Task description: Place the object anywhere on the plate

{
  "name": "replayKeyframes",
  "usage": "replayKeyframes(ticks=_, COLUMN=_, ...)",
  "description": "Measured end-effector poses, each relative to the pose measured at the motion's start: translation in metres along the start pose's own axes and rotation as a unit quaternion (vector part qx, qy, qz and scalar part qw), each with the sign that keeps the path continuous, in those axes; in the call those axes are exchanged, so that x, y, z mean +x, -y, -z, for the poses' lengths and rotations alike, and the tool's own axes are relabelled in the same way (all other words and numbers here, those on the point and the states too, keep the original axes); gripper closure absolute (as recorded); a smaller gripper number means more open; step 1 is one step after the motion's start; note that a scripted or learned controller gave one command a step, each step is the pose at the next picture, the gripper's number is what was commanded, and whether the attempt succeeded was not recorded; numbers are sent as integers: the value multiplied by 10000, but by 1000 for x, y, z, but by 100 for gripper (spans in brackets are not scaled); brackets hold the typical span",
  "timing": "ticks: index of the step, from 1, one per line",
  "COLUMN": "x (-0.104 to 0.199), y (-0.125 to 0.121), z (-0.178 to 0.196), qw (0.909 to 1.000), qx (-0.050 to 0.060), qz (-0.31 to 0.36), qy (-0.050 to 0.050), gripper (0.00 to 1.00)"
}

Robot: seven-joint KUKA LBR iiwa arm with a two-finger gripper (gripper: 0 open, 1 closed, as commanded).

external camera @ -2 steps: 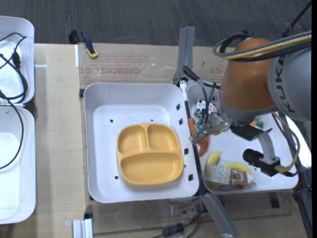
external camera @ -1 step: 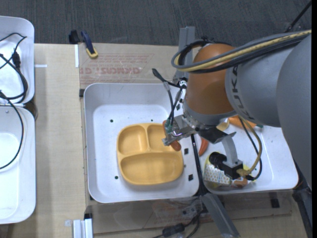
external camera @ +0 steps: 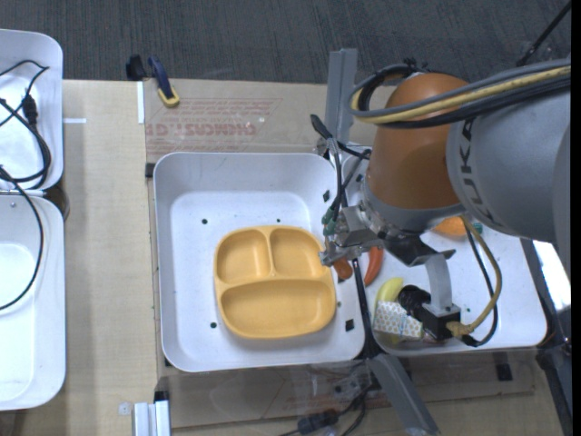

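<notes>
The yellow three-compartment plastic plate point(external camera: 275, 281) lies in the left white shallow bin point(external camera: 182, 243) on the pale wooden bench point(external camera: 109, 243) (dark carpet behind). The two-finger gripper point(external camera: 338, 254) hovers at the plate's right rim, touching a small orange-red object point(external camera: 343, 267).

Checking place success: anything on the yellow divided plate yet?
All three compartments of the yellow divided plate show bare yellow surface. The gripper sits at its right rim, by a red-orange carrot-like object; whatever lies under the gripper at that rim is covered.
</notes>
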State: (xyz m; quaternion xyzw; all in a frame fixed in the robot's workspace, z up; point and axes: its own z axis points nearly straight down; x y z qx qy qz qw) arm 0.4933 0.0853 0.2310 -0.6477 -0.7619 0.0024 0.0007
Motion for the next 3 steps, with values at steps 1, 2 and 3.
replayKeyframes(ticks=1, x=39, y=-36, z=8, qw=9992, qx=10, qz=-398, qy=5, gripper=100)
replayKeyframes(ticks=2, x=31, y=-54, z=3, qw=9982, qx=4, qz=603, qy=6, gripper=100)
replayKeyframes(ticks=3, x=31, y=-54, z=3, qw=9982, qx=4, qz=604, qy=5, gripper=0)
